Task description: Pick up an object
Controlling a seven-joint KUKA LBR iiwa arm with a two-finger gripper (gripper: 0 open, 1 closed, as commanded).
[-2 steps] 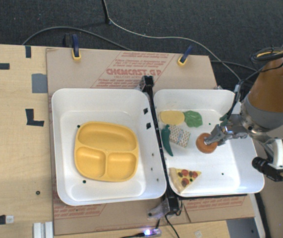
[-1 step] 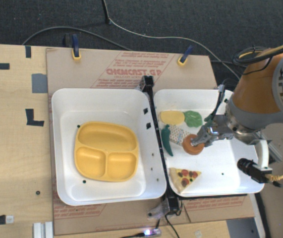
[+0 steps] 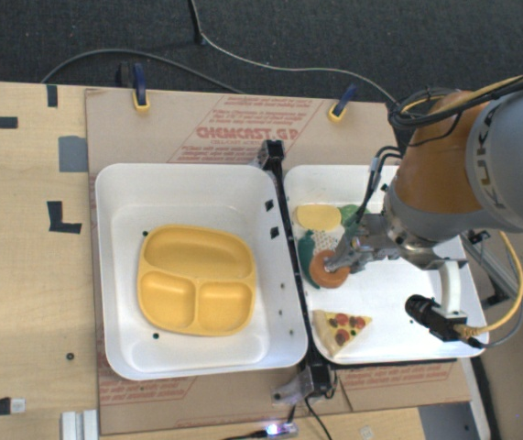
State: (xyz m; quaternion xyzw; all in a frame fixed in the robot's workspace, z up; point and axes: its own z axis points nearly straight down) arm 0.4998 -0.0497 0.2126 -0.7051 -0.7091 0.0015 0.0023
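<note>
Gripper (image 3: 334, 266) over orange disc (image 3: 328, 272), pizza slice (image 3: 341, 327) nearby

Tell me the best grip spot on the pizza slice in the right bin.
Probably straight down across the pizza slice at mid-length, fingers closing on its two long edges. It lies flat on the right bin's floor, crust end near the left wall, tip pointing right, with room on both long sides. The gripper sits farther back, over the orange round piece.
</note>
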